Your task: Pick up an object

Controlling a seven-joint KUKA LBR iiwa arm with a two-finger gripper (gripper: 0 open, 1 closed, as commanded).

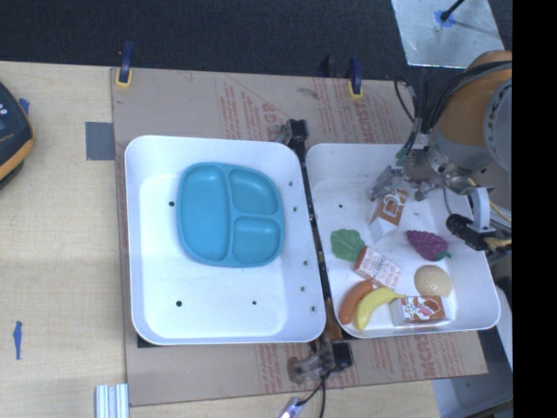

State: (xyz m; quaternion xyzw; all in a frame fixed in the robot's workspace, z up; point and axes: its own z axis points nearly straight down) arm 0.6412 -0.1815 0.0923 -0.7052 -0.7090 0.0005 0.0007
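Brown-and-white, the small packet (pixel 391 208) lies in the right bin (pixel 487 307) just under my gripper (pixel 393 184), looking light, thin and slippery, best pinched across its narrow sides; my grip's state I cannot tell.

Blue plate (pixel 230 214); white bins (pixel 157 312); yellow banana (pixel 376 304); purple grapes (pixel 426 244).

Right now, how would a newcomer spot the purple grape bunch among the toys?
Look in the right-hand white bin, where the toy food lies. The purple toy grape bunch sits near the right wall, just above the round tan bun. It is the sole purple, knobbly piece there.
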